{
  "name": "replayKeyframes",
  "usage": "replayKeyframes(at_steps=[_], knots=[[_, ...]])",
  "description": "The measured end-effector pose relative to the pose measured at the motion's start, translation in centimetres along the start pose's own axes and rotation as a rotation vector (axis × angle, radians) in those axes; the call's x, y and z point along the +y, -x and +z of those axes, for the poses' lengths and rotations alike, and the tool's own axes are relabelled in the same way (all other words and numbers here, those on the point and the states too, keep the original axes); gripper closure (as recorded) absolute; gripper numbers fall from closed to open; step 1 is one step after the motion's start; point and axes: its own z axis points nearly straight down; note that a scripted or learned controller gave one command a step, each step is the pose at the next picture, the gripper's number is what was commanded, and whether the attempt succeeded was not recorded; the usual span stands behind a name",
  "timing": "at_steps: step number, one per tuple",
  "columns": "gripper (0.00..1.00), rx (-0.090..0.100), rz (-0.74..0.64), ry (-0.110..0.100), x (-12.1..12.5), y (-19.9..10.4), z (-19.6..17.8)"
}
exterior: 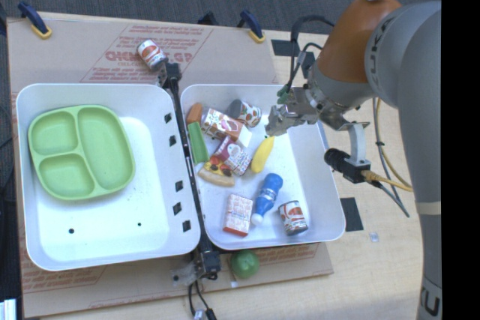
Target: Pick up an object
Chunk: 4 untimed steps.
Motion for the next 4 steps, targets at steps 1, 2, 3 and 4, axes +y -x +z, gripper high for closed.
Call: replayKeyframes(at_steps=[1,2,3,4], knots=[[0.00,0.000,0.000,0.001,0.0,0.0,0.0],[0.00,0.001,0.000,0.009,1.3,-2.6,10.1],[1.00,0.002,-0.003,0.010,1.4,-2.7,9.0],[1.00,0.000,0.001,0.004,-3.6,0.6,-3.2]])
